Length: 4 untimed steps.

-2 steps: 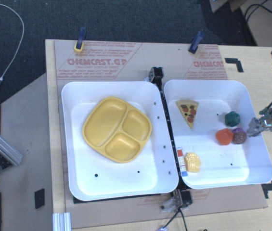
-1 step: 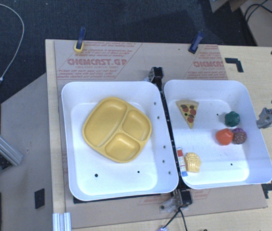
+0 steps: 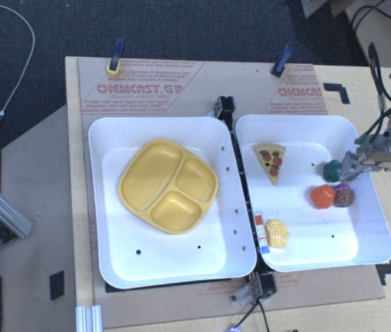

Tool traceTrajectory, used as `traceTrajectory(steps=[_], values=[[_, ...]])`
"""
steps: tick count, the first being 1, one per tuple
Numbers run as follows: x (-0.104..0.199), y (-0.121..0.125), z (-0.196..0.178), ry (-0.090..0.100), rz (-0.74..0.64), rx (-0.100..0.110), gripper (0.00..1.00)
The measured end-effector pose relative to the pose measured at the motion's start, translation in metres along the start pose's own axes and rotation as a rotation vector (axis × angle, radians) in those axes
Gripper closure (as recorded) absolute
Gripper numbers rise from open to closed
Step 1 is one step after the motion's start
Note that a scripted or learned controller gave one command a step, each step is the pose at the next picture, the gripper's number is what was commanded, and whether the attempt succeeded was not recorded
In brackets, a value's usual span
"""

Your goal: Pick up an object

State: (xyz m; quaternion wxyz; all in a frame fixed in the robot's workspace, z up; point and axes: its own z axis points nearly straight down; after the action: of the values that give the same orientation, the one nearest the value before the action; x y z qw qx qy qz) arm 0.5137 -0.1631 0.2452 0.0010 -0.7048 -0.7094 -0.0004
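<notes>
Reaching in from the right, my pincer [image 3: 351, 166], its opening impossible to judge, hangs over the right bin [image 3: 299, 251] beside the green toy [image 3: 331, 171], with the tomato [image 3: 323, 196] just below-left.

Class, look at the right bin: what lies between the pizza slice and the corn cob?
Nothing: in the camera view, bare white bin floor separates the pizza slice from the corn cob.
</notes>
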Motion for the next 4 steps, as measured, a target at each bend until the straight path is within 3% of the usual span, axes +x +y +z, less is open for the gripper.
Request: traceTrajectory(steps=[4], values=[[0.195, 0.087, 0.034, -0.002, 0.003, -0.004, 1.00]])
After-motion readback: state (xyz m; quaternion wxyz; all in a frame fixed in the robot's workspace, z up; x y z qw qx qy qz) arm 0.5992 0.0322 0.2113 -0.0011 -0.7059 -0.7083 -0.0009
